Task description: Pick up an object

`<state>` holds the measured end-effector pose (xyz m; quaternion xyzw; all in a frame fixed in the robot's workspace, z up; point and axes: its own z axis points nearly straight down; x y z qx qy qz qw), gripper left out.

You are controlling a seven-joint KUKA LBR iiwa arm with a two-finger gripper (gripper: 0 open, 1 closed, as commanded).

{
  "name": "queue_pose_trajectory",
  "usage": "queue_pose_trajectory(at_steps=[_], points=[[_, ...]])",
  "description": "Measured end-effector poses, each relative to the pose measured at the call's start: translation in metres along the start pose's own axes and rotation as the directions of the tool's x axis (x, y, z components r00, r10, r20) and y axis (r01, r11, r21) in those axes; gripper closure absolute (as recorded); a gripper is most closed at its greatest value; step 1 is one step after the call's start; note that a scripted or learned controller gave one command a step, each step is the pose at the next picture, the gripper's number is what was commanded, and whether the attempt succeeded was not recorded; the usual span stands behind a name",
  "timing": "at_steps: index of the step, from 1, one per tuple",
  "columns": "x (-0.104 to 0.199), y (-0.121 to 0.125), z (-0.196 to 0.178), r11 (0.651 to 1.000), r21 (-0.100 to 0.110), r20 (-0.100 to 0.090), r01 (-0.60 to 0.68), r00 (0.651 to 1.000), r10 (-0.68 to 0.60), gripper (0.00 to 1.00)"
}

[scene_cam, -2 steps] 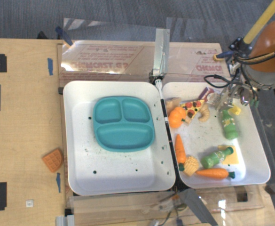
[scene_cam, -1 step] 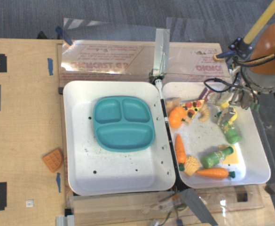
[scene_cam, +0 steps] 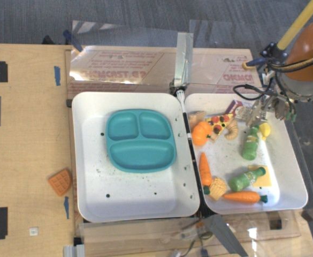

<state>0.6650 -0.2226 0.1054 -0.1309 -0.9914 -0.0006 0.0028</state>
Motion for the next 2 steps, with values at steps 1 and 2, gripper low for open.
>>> queue_pose_trajectory(at_steps=[1, 2], points=[[0.006, -0.002, 0.004, 1.0, 0.001, -0.032, -0.001, 0.999, 0.001, 0.0], [0.032, -0.009, 0.019, 1.0, 0.0, 0.014, 0.0, 1.0, 0.0, 0.0]])
